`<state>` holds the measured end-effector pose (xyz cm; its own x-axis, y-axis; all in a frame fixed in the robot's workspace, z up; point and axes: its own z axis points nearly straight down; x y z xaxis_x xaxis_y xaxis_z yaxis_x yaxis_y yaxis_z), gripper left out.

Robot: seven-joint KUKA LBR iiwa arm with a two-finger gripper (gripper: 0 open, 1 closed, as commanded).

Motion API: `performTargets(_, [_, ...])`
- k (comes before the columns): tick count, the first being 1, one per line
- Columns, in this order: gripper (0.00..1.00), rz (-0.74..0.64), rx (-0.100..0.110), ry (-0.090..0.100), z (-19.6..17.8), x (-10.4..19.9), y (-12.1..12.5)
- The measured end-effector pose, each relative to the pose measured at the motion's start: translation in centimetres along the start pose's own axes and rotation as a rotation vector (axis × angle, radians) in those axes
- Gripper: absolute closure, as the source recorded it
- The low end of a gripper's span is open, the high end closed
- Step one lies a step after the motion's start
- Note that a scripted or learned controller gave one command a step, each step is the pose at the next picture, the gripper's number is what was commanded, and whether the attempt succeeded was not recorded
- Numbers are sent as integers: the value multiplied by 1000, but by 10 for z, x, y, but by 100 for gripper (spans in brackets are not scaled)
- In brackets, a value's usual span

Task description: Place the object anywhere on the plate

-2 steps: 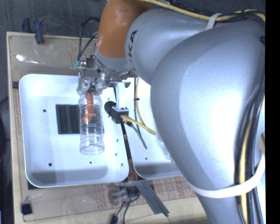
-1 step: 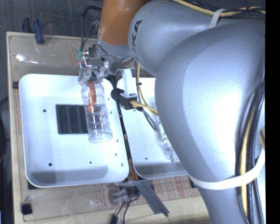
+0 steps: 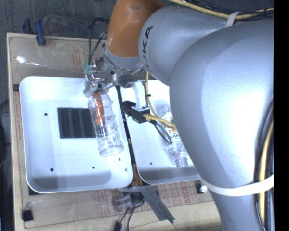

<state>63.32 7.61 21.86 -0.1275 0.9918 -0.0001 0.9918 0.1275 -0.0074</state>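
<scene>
Overhead, the big grey arm with its orange band (image 3: 127,20) reaches across from the right and fills much of the right side of the view. Its two-finger gripper (image 3: 94,88) sits above the left shallow white bin (image 3: 38,124), near that bin's upper right corner. A clear plastic bottle with an orange-brown label (image 3: 105,124) hangs from the gripper, its neck end up between the fingers, which are closed on it, and its body slanting down toward the bin's right wall. Just left of the bottle, a dark ribbed rectangular plate (image 3: 74,122) lies flat on the floor of the left bin; the bottle's side overlaps the plate's right edge in this view. In the right white bin (image 3: 149,172), a second clear plastic bottle (image 3: 176,150) lies partly hidden under the arm.
</scene>
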Motion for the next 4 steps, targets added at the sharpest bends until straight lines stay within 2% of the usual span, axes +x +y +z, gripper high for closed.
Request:
performTargets(1, [100, 130, -2, 0, -21, -17, -41])
performTargets(2, [100, -240, 0, -1, 26, 20, -26])
performTargets(3, [100, -419, -5, -2, -4, 10, 7])
performTargets(4, [100, -665, -1, -1, 69, 34, 3])
